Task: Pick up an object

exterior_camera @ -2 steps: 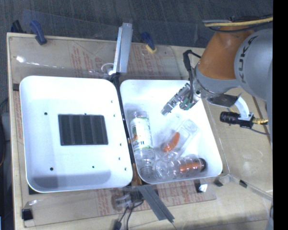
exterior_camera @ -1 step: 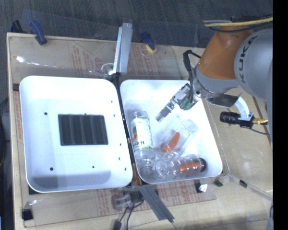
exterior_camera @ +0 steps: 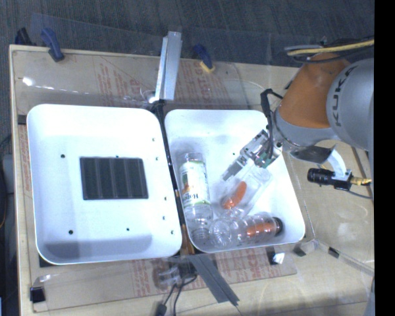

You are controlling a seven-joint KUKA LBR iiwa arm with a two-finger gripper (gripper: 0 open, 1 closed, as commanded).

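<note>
My gripper (exterior_camera: 249, 160) hangs over the middle of the right bin (exterior_camera: 276, 125). Right below it, and touching or overlapping it in the view, lies a clear plastic bottle with an orange patch (exterior_camera: 240, 193). I cannot tell if the bottle is held. A clear bottle with a green and white label (exterior_camera: 193, 184) lies to the left of it, along the bin's left wall. Another clear bottle with an orange end (exterior_camera: 250, 228) lies along the front wall.
A dark ribbed rectangular block (exterior_camera: 114, 178) lies flat in the middle of the left bin (exterior_camera: 46, 130). A grey metal bar (exterior_camera: 167, 68) stands behind the gap between the bins. Blue clamps (exterior_camera: 51, 43) sit at the bench's back edge.
</note>
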